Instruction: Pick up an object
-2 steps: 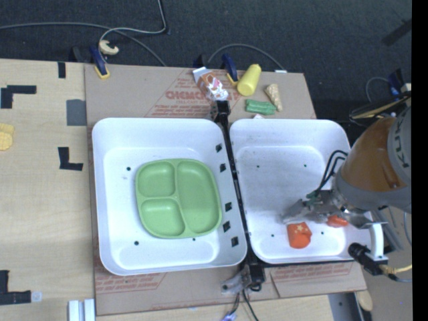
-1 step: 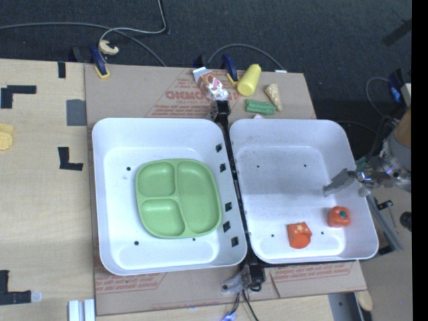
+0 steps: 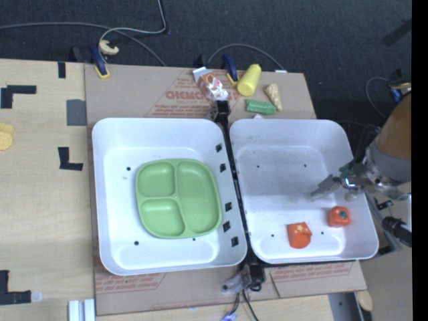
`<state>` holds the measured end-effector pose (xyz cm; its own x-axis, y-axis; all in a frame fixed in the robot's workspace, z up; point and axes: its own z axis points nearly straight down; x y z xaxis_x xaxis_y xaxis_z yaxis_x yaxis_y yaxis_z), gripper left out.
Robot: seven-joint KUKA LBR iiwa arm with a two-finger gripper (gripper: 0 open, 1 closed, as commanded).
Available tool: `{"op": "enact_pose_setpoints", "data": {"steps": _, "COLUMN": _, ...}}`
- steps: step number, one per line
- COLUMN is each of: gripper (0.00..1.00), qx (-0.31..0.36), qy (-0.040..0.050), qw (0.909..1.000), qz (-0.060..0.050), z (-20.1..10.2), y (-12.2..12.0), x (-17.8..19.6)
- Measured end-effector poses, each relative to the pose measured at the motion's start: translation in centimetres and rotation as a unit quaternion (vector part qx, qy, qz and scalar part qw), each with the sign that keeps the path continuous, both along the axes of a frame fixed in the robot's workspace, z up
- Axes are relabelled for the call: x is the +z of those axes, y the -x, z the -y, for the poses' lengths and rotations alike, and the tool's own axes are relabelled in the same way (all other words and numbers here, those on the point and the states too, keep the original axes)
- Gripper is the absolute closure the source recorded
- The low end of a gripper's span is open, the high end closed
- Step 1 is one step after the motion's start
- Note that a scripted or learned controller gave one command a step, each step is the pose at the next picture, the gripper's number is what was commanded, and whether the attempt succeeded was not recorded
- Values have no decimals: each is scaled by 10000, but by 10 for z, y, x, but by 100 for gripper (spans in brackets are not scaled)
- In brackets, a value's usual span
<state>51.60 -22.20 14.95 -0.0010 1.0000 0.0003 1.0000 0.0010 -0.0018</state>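
A cardboard-topped bench [image 3: 187, 92] carries two white bins. The left bin [image 3: 110, 179] holds a green divided plate [image 3: 178, 198]. In the right bin [image 3: 287, 152], my gripper [image 3: 324, 189] hangs near the right wall with nothing between its fingers; whether they are apart I cannot tell. Two small orange toys [image 3: 299, 235] lie just below; they look light and rigid, best pinched across the middle.

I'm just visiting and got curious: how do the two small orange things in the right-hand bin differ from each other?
The orange object nearer the arm looks rounder and has a small green spot on top; the other orange object looks blockier, with a pale patch instead. The first lies close under the gripper, by the bin's right side; the second lies nearer the front wall of the right bin. Both are small, orange, and lying loose.
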Motion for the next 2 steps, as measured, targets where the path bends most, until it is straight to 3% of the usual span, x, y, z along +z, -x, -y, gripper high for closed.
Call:
{"op": "enact_pose_setpoints", "data": {"steps": 1, "gripper": 0, "qx": -2, "qy": 5, "qw": 10000, "qz": 18, "z": 2, "y": 13, "x": -62}}
{"op": "enact_pose_setpoints", "data": {"steps": 2, "gripper": 100, "qx": -5, "qy": 25, "qw": 10000, "qz": 29, "z": 3, "y": 13, "x": -52}}
